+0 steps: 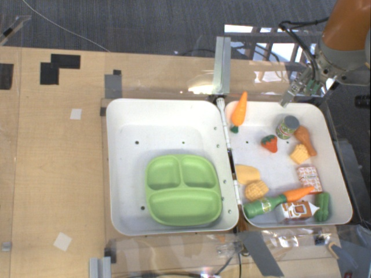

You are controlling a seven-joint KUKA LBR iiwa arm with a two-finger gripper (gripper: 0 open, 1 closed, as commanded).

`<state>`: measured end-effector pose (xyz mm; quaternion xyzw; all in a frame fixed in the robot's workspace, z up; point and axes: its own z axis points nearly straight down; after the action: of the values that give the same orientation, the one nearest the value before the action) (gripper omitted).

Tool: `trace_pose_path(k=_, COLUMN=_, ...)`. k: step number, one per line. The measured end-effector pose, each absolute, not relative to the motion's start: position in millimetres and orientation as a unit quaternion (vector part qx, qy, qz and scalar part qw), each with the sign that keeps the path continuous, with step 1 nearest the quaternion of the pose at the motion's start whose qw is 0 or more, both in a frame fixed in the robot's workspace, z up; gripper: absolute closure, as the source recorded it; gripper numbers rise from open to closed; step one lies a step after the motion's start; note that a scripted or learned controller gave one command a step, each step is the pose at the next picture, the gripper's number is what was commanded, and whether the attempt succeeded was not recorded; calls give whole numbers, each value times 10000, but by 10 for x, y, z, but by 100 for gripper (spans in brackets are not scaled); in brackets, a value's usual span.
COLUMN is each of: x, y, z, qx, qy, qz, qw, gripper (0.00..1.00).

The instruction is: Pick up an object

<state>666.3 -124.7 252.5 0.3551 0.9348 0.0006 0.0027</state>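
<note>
Nearest, a juice carton [296, 211] is lying by the right bin's [335, 133] front edge. I'm hovering my end effector [301, 90] above its back edge, grip state unclear; descending comes next.

On the wooden surface [52, 172] sit two white bins. The left bin [124, 126] carries a green divided plate [183, 189]. The right bin [324, 126] holds toy food: a carrot [239, 109], a can [287, 127], a strawberry [269, 143], a green bottle [265, 205]. The hand [301, 88] hovers above its far edge.
</note>
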Motion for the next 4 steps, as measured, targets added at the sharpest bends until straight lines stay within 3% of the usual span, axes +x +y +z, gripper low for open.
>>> trace_pose_path(k=2, x=6715, y=-1220, z=2827, qx=3490, qy=9370, qz=29, qw=153, gripper=100)
trace_pose_path(k=3, x=6432, y=-479, z=2759, qx=4103, qy=9120, qz=24, qw=31, gripper=100)
trace_pose_path(k=4, x=6609, y=-350, z=2970, qx=4952, qy=8687, qz=25, qw=43, gripper=100)
